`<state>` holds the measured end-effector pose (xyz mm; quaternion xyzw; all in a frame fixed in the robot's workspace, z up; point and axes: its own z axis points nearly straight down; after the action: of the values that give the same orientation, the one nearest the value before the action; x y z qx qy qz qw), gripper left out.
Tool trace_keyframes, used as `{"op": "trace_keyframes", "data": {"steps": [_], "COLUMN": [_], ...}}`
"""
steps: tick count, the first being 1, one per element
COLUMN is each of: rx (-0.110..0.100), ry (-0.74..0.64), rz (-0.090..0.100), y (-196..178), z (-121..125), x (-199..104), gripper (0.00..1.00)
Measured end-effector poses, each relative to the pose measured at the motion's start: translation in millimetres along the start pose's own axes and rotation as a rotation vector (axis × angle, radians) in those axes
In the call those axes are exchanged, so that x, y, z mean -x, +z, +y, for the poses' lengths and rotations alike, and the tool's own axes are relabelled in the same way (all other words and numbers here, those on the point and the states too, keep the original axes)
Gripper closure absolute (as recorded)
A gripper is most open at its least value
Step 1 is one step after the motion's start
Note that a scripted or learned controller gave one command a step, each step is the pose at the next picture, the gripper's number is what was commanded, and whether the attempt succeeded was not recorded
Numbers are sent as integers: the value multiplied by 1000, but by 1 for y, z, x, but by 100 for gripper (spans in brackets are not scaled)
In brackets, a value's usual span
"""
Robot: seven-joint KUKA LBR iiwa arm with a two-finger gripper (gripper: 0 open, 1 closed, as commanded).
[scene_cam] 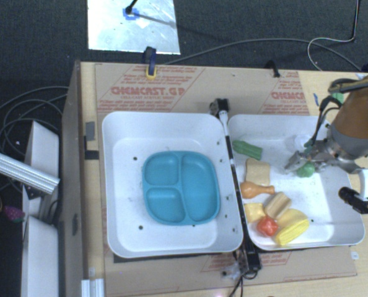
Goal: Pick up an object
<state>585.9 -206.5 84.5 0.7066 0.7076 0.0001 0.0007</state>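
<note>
a cardboard-topped bench [171,85] bears two white bins [122,166] side by side

Blue divided tray [181,187] in left bin [119,166], cardboard sheet [190,85] under bins, cables [23,107] left

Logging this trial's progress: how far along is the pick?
Done: the end effector has reached into the right white bin, next to a small round green object. In hand: nothing visibly held; its grip cannot be judged. Left: grasping and lifting something, such as the green object or the yellow corn cob.
</note>
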Motion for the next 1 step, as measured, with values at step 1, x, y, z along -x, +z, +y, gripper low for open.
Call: {"op": "trace_keyframes", "data": {"steps": [1], "rx": [4], "ry": [-1], "rz": [-1], "y": [-11], "z": [1], "x": [0], "gripper": [100]}}
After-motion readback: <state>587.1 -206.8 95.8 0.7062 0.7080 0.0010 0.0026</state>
